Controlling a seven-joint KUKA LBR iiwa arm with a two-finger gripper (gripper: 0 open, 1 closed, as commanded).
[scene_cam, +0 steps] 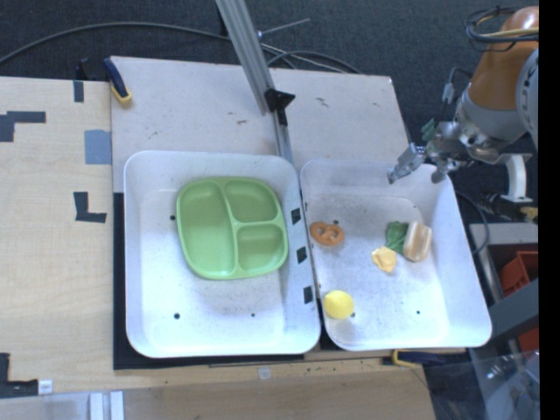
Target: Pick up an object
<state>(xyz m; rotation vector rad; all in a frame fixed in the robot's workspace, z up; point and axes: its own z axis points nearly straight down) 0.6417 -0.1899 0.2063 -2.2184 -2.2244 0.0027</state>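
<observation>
The pincer (pixel 418 166), its state impossible to tell, hovers over the right bin's (pixel 464 261) far rim, where a light, stiff-looking pretzel (pixel 326 233) lies, likely best gripped across its outer edges.

Two white bins (pixel 140 234) of smooth, faintly glossy plastic, speckled with dark scuffs. Green divided plate (pixel 233 227) of matt plastic. Pale wood-grain board (pixel 44 261) with dull grey tape patches. Ribbed metal rail (pixel 245 38), brushed silver. Glossy orange casing on the arm (pixel 507 55). Waxy yellow ball (pixel 339 304).
</observation>
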